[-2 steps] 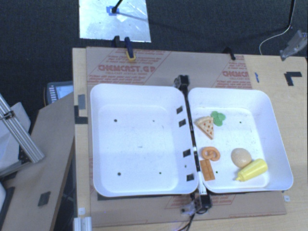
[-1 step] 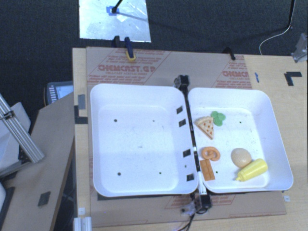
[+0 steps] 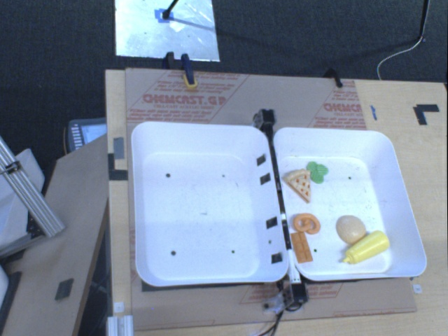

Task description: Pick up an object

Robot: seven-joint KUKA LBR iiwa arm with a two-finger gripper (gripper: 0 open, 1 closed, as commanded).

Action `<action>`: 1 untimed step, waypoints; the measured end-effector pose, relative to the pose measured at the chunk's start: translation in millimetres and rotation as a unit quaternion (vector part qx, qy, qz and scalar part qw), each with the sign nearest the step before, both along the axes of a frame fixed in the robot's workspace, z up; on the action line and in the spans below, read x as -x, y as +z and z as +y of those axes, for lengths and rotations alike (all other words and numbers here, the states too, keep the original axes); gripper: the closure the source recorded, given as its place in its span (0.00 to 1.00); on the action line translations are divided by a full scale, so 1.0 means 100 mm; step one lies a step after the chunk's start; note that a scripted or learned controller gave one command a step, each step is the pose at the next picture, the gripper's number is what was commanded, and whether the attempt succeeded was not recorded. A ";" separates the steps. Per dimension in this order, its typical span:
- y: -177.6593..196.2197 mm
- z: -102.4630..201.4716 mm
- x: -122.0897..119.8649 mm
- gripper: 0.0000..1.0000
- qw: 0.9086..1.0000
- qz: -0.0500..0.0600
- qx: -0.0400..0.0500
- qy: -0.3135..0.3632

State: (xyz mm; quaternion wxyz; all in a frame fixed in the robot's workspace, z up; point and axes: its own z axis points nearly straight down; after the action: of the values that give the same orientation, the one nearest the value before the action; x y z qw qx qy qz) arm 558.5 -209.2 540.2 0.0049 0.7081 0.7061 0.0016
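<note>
The right bin (image 3: 392, 166) holds several small toy foods. A pizza slice (image 3: 299, 184) lies near its left wall, with a green leafy piece (image 3: 318, 171) just beside it. Lower down sit a pretzel (image 3: 306, 223) and an orange cracker bar (image 3: 302, 247). A tan bread roll (image 3: 351, 228) rests at the lower right, touching a yellow mustard bottle (image 3: 367, 247) that lies on its side.
The left bin (image 3: 140, 187) adjoins the right one along a black clipped seam (image 3: 274, 187). Both stand on a brown board (image 3: 231, 93). A shiny metal sheet (image 3: 166, 19) lies beyond the bench. An aluminium strut (image 3: 28, 194) leans at the far left.
</note>
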 end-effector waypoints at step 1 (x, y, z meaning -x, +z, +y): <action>-0.05 0.67 0.37 1.00 1.000 0.003 -0.003 0.006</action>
State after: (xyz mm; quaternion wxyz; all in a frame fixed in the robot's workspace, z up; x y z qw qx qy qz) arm 521.8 -142.1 535.5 0.0004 0.7040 0.7102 0.0012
